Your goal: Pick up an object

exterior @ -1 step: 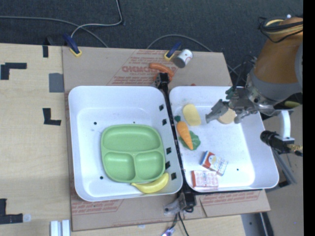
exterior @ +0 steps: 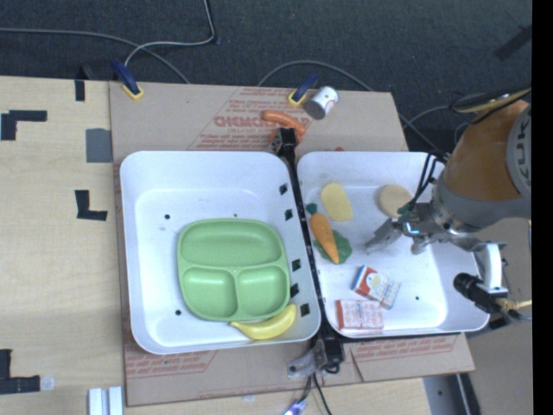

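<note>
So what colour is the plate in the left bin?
Light green. The plate shows best in the camera view, with a yellow banana at its edge.

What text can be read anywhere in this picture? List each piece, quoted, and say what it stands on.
"CHICAGO", roughly, in red print on the cardboard sheet behind the bins; blurred, so the reading is uncertain, and the smaller red lines under it cannot be read.
"KU", dark letters cut by the frame edge, on the grey arm.
Print on the red and white packet in the right bin: too small.
Print on the red and white packet below it: too small.
</note>
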Available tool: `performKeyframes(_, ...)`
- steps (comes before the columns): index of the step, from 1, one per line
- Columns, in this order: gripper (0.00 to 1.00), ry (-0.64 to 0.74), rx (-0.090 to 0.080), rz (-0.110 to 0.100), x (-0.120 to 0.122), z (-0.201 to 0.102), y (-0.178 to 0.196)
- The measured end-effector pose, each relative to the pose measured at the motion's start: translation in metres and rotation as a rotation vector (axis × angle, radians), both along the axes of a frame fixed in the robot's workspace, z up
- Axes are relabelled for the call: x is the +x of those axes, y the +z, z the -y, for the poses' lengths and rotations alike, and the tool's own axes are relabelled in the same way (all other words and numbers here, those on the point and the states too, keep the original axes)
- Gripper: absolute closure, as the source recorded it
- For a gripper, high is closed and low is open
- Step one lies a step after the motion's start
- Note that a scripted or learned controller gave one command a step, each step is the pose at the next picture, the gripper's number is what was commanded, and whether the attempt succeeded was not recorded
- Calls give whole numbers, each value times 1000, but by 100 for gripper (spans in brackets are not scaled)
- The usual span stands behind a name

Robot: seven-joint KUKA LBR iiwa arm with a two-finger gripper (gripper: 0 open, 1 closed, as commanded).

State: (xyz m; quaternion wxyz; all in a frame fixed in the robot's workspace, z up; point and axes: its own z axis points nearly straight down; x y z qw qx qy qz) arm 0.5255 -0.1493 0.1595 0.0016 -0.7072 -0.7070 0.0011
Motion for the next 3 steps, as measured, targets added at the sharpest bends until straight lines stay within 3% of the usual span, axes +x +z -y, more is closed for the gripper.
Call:
performKeyframes(1,0,1,0,6,-23,-51,-73)
performKeyframes(2,0,1,0,6,1,-24,-73)
performKeyframes(3,0,3,-1,9,51,-52,-73)
